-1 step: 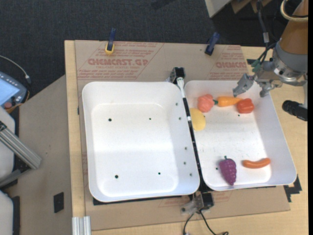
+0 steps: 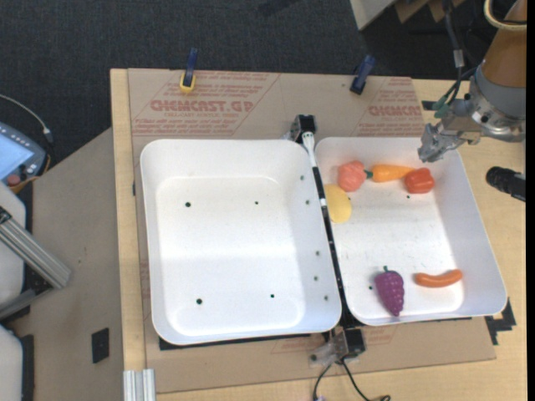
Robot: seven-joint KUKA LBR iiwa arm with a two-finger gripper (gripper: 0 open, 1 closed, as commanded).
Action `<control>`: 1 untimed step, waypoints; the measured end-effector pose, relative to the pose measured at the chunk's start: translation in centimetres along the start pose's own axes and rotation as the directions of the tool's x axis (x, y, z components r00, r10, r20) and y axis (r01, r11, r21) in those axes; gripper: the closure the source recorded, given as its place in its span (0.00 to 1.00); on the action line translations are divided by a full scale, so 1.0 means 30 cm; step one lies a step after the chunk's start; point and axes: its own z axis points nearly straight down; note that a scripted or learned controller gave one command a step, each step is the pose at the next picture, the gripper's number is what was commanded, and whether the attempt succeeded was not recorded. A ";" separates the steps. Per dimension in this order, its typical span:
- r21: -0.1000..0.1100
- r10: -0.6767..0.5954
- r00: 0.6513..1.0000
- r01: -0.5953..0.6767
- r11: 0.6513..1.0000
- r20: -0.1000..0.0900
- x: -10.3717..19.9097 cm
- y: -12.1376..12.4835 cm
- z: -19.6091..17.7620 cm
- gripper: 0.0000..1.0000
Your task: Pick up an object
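Camera view: end effector (image 2: 435, 146) poised over right bin's (image 2: 481, 245) far corner.

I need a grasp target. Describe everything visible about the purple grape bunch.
The purple grape bunch looks like a plastic toy: a knobbly, tapering cluster with a short dark stem at its upper end. It lies flat near the front edge of the right bin, pointing away from the camera. Nothing touches it; the orange chili lies apart to its right.

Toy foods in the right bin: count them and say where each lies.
6. Pink piece, orange carrot and red piece along the far side; yellow piece by the divider; purple grapes and orange chili near the front.
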 end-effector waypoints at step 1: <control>-0.010 -0.002 1.000 0.002 1.000 0.002 0.055 -0.029 -0.400 1.00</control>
